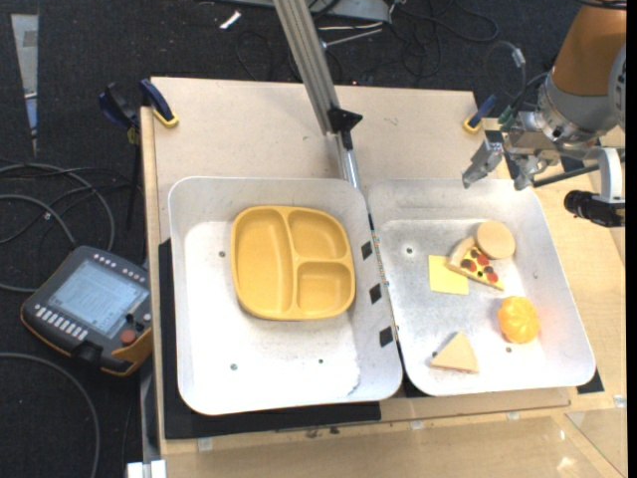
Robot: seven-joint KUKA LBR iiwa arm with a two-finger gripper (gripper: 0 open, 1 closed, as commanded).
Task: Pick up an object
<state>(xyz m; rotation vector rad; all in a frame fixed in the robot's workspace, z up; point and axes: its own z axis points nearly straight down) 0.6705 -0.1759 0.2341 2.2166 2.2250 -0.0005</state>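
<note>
The right bin (557,267) holds several toy foods: a round tan bun (495,239), a pizza slice (476,264), a yellow cheese square (447,275), an orange fruit (518,320) and a tan wedge (457,354). My gripper (502,163) hangs above the bin's far rim, up and slightly right of the bun. Its two fingers stand apart, open, with nothing between them. The orange-banded arm (589,38) reaches in from the upper right.
A yellow divided plate (293,263) lies in the left bin (199,297). A slanted metal pole (309,48) crosses the bench's far side and ends near where the bins meet. Blue-and-yellow clamps (154,103) grip the bench's far corners. A teach pendant (85,307) lies on the floor at left.
</note>
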